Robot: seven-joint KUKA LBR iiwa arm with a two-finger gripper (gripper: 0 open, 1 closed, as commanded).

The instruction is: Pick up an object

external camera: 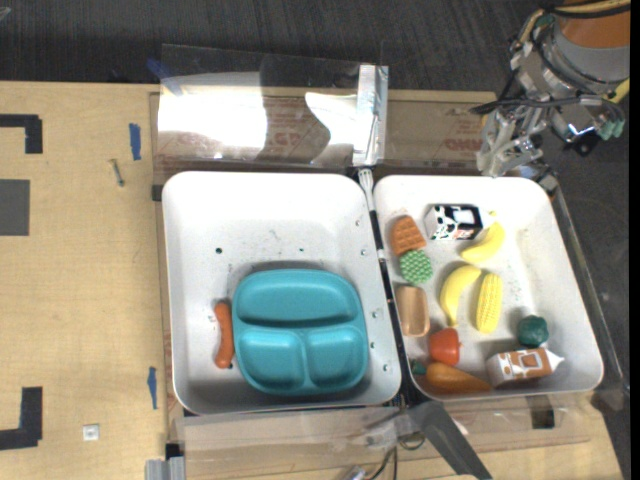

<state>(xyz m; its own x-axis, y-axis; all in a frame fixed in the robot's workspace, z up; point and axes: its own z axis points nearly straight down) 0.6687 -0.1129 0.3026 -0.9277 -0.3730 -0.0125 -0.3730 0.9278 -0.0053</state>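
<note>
My gripper [512, 156] hangs above the bench just beyond the far edge of the right bin [575, 298], open with nothing between its fingers. Several toy foods lie in that bin: a black-and-white cow [453, 221], a banana [483, 243], an orange bread piece [406, 234], a green knobbly ball [416, 266], a yellow fruit [457, 290], a corn cob [489, 301], a tan piece [412, 310], a tomato [444, 346], a carrot [456, 377], a dark green ball [532, 328] and a small carton [523, 364]. The cow is the nearest to the gripper.
The left bin [270, 218] holds a teal divided tray [298, 330] and an orange sausage-shaped toy [224, 334] beside it. A clear plastic sheet [270, 118] stands behind the bins. Cables hang near the wrist [580, 58] at the upper right.
</note>
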